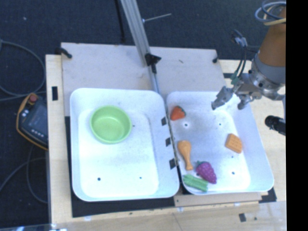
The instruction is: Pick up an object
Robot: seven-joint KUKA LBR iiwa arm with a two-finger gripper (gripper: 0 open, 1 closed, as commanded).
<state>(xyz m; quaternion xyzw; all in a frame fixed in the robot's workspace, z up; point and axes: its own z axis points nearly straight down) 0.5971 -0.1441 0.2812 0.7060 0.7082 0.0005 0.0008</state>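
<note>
My gripper hangs open over the far right part of the right bin, with nothing between its fingers. Below it in that bin lie several toy foods. A red strawberry-like piece sits by the bin's left wall at the back. An orange cracker-like piece lies to the right, nearer than the gripper. An orange drumstick lies by the left wall, with purple grapes and a green vegetable at the front.
The left bin holds a green bowl at its back left. A metal pole slants up from between the bins at the back. A pendant lies off the bench to the left.
</note>
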